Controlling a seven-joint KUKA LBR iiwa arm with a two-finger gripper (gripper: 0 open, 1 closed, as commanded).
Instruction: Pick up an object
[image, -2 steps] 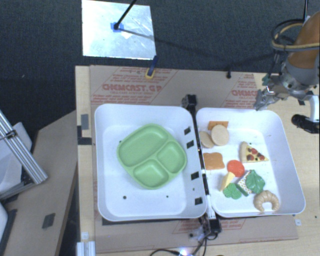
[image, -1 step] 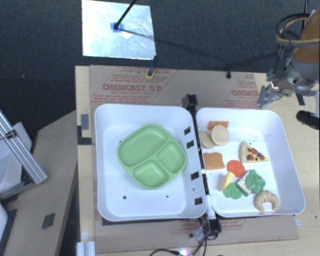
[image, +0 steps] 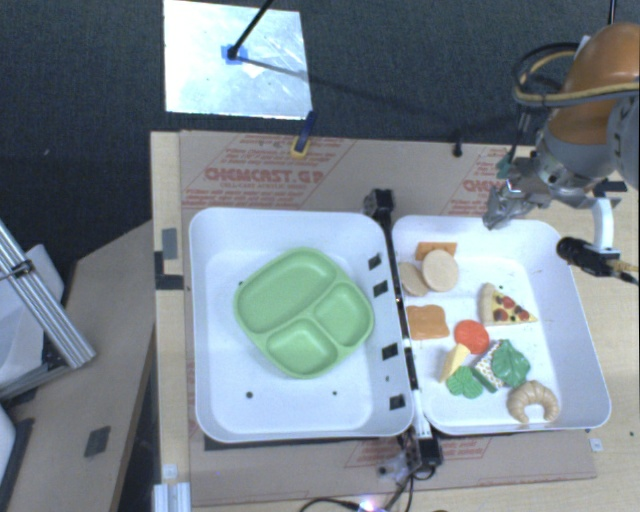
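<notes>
Jaws (image: 498, 214) hang over the right bin's (image: 585, 330) far rim, carrying nothing; spread or pressed together, cannot tell. Toy food inside: pizza slice (image: 505, 306), tomato (image: 471, 335), croissant (image: 533, 400), toast (image: 428, 321). Left bin (image: 215, 300) holds a green divided plate (image: 303, 312).

A divided plate (image: 303, 312) lies in the left bin (image: 215, 330); toy foods (image: 480, 335) in the right bin (image: 575, 340).

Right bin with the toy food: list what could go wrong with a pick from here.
1. The tomato, cheese wedge and green leafy pieces lie crowded, so a grasp there may catch two or push one aside.
2. The croissant sits near the right bin's front rim, which the fingers might hit.
3. The gripper hangs over the back rim, away from every piece.
</notes>
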